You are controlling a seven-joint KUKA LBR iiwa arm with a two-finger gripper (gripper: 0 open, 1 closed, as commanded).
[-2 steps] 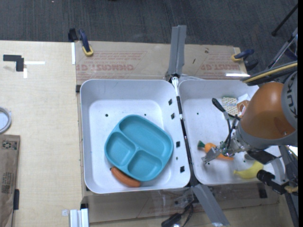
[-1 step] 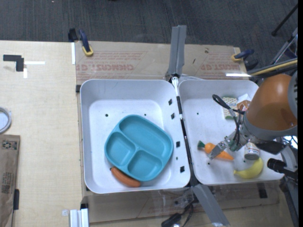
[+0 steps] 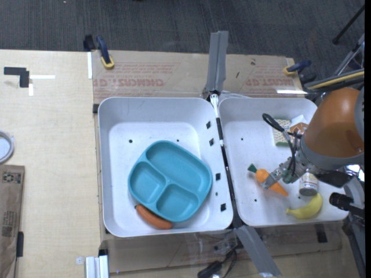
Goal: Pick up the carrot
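Note:
The carrot (image 3: 265,176), orange with a small green top pointing left, lies on the floor of the right bin (image 3: 243,138), towards its front. My gripper (image 3: 278,177) comes down from the right and sits right on the carrot's middle, covering part of it. The orange tip of the carrot sticks out to the lower right of the gripper. The arm's orange band (image 3: 339,123) hangs above the bin's right side.
A yellow banana (image 3: 304,208) and a small silver can (image 3: 308,184) lie just right of the carrot. A green-and-white packet (image 3: 283,126) sits at the right bin's back. The left bin (image 3: 116,132) holds a blue divided plate (image 3: 169,181) and an orange sausage (image 3: 153,218).

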